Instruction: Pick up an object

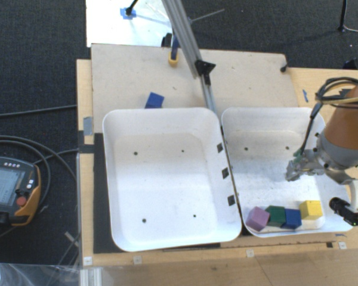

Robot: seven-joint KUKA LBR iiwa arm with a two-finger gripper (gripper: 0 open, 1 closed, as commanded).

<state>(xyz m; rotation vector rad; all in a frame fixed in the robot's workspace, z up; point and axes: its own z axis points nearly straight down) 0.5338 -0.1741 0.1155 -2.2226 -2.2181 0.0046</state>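
Observation:
Along the front wall of the right bin [268,119] lie several small blocks: a purple one [258,217], a green one [276,214], a blue one [292,218] and a yellow one [311,210] on a white piece. My gripper [294,171] hangs over the right bin's middle right, behind and above the blocks, apart from them. The grey wrist and the orange band sit to its right. I see nothing between its fingers.
The left bin [167,177] stands beside the right one. A blue block [154,100] lies on the board behind the left bin. A slanted metal pole [185,34] crosses the back. A teach pendant [9,189] lies at far left.

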